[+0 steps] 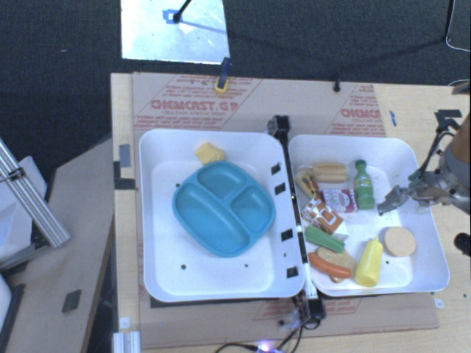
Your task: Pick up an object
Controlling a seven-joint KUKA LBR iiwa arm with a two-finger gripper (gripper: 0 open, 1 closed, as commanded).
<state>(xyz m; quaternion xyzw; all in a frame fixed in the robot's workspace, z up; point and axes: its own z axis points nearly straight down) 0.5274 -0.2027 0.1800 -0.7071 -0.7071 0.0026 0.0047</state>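
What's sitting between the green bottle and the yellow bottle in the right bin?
In the camera view, bare white bin floor separates the green bottle from the yellow bottle; the round tan disc lies just beside it.

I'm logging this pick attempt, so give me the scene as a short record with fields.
left bin: blue tray, yellow block
right bin: green bottle, yellow bottle, bun, round disc, carrot, packets
gripper: over right bin, near green bottle
held: nothing seen
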